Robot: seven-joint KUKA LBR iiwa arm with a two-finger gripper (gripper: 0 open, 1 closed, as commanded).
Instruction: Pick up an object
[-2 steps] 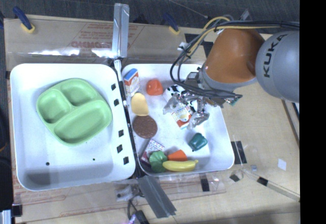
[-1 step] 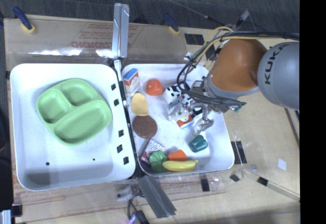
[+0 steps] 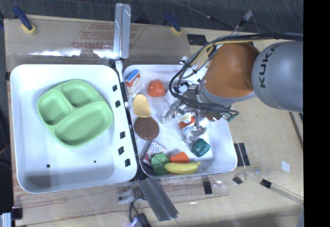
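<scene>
arm: grey KUKA arm with the orange band (image 3: pixel 234 71) is reaching in from the right, wrist sitting over the middle of the right white bin (image 3: pixel 227 161).
gripper: two-finger metal gripper (image 3: pixel 186 119) is pointing down into that bin; its shiny fingers (image 3: pixel 172 113) are looking spread apart, w/ a small red-and-white item (image 3: pixel 186 122) showing between or just under them. Cables and glare are muddying this spot, so I cannot tell if anything is actually pinched, prob not yet.
likely target: that red-and-white item, mid-bin, just beside the teal rounded block (image 3: pixel 200 147) below it.
other bin contents: small milk-style carton w/ blue top (image 3: pixel 133 81) and orange-red round toy (image 3: pixel 156 88) at the far end; pale yellow pear-shaped toy (image 3: pixel 141 105) and brown flat disc (image 3: pixel 147 128) along the left wall; green leafy toy (image 3: pixel 159 162), orange carrot-like piece (image 3: pixel 180 157) and yellow plastic banana (image 3: pixel 181 167) at the near edge.
left bin: left white bin (image 3: pixel 31 169) is holding a green three-section plate (image 3: pixel 75 111), well apart from the action.
doing it well: centre the fingers over the item so each is passing down one side, keep clear of the teal block, close fully before lifting, then lift straight up.
risk: small item could be skidding away or tipping if one finger is touching first.
</scene>
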